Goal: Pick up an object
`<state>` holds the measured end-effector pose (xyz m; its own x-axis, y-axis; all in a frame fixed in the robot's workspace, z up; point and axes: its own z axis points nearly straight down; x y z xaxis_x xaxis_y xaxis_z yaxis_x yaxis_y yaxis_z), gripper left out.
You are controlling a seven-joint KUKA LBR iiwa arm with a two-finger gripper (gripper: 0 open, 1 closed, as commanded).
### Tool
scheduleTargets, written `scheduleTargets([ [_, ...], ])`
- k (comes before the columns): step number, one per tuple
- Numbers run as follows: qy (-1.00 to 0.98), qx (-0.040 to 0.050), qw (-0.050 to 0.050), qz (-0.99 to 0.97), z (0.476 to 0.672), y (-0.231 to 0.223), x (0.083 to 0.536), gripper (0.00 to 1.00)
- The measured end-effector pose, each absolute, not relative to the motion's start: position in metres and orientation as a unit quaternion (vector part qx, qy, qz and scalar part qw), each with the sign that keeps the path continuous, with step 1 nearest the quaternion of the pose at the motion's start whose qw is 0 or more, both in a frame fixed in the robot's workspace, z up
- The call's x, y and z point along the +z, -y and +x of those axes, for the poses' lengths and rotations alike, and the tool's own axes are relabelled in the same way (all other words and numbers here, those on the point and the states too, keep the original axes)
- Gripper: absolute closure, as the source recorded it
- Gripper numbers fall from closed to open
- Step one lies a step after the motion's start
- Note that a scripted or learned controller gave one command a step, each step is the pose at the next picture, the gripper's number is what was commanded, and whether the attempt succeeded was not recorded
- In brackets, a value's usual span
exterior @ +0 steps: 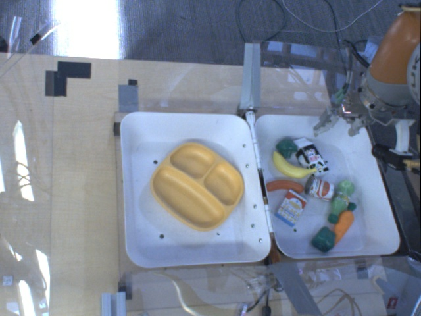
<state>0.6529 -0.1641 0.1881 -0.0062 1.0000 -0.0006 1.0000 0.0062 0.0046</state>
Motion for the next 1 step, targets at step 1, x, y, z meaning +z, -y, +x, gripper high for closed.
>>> scheduleTargets([
  [1,-0.728,0.0108,0.016,0.685,0.6168,0.1712,0.1178,0.00],
])
